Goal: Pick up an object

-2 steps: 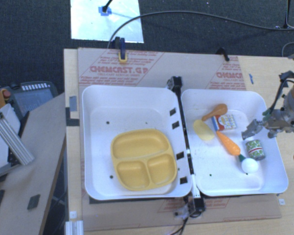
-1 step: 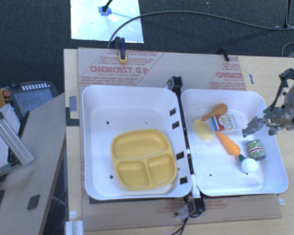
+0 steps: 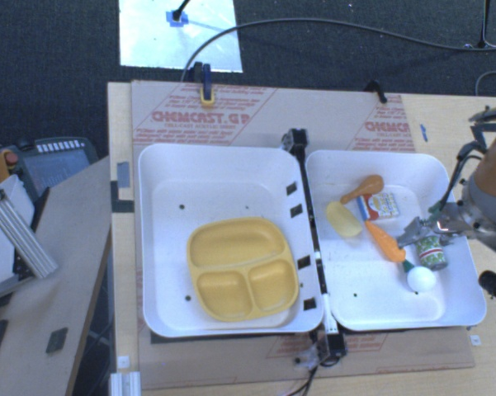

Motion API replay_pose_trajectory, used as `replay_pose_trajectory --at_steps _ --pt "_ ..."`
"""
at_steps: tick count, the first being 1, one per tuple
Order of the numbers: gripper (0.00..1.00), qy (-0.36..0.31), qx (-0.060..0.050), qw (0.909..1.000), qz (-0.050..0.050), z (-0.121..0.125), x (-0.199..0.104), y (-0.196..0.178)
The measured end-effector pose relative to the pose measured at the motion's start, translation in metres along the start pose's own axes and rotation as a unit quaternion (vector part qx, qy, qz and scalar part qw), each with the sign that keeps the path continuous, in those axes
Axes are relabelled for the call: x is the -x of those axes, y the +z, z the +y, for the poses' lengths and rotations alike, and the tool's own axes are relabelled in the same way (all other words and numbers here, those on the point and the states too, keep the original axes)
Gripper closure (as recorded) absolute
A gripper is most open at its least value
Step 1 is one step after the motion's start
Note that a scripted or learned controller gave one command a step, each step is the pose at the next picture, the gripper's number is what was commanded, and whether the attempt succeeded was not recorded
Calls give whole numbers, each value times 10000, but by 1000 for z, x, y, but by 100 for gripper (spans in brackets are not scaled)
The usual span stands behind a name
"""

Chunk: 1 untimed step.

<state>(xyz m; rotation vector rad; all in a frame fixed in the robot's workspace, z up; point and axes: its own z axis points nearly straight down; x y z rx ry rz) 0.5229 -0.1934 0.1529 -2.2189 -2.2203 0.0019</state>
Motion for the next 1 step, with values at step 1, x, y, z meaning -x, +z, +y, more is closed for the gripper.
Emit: replay_pose_trajectory --at_steps 1 --pt "0 4 75 10000 -46 1 10 38"
